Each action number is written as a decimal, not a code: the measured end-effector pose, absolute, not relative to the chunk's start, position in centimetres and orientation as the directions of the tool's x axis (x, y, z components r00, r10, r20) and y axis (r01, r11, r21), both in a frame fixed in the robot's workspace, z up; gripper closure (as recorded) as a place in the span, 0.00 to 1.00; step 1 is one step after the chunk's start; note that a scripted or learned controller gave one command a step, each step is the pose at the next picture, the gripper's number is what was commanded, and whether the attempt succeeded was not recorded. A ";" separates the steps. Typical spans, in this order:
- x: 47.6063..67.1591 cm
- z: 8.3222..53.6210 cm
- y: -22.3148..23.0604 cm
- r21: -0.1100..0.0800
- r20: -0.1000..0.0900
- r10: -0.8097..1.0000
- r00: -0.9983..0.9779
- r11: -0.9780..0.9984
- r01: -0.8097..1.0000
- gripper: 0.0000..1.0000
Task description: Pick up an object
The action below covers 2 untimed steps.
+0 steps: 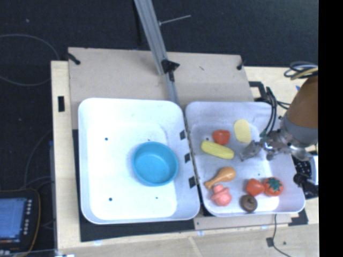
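There's the arm [300,123] coming in at the right: a rounded orange-brown band up top, a grey cylinder beneath it, then a paler metal wrist. Black cables loop along its upper side. The gripper [251,153] at its end is small, grey and blocky, with dark fittings behind.

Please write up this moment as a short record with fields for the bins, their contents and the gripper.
left bin: blue bowl
right bin: yellow corn, red piece, pale yellow piece, tan drumstick, pink piece, two red pieces at and, brown piece
gripper: above the right bin, beside the pale yellow piece
grasp: unclear
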<state>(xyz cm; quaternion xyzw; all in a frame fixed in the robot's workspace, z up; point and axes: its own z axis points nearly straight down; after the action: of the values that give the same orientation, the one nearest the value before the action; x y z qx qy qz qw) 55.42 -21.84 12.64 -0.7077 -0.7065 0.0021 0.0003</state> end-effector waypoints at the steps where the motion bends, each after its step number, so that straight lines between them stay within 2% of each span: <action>1: 55.4 10.0 -22.0 -0.002 -0.003 1.000 0.008 -0.008 1.000 0.00; 2: 55.7 11.4 -22.1 0.010 -0.005 1.000 0.011 -0.011 1.000 1.00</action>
<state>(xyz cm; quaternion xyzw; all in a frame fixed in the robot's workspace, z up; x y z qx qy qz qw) 55.67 -22.09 11.40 -0.7108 -0.7034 -0.0017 -0.0054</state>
